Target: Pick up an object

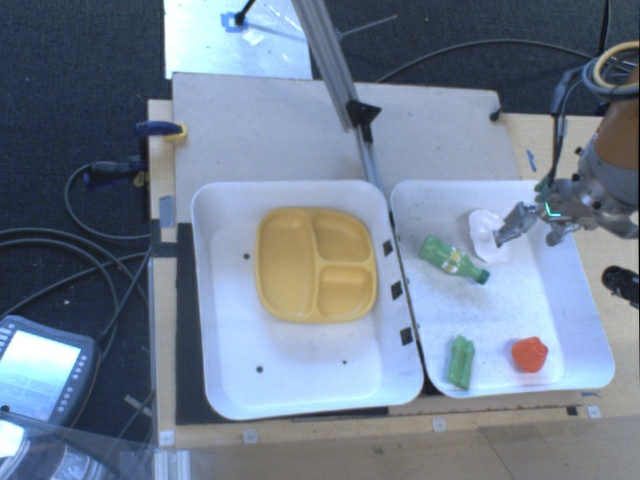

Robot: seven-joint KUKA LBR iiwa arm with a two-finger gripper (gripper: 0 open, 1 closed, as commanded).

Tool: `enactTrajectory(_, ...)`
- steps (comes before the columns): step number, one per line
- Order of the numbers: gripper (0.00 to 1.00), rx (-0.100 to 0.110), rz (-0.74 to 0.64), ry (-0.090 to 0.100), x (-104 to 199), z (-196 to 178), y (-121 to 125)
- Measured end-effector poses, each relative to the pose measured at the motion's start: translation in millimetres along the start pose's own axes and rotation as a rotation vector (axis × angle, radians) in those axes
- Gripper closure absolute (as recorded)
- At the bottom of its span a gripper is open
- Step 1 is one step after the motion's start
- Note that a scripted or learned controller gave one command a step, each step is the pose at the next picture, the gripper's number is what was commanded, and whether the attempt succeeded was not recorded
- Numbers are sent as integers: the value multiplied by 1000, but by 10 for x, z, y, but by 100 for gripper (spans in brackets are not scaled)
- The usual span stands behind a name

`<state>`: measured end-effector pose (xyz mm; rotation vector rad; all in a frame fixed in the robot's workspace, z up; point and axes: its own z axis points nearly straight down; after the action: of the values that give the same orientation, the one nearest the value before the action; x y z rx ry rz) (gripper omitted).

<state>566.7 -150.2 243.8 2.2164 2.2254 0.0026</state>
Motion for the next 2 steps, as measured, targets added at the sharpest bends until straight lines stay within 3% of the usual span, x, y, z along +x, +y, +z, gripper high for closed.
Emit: enactTrajectory(2, 0, 7, 4, 1, 14, 1255, -5)
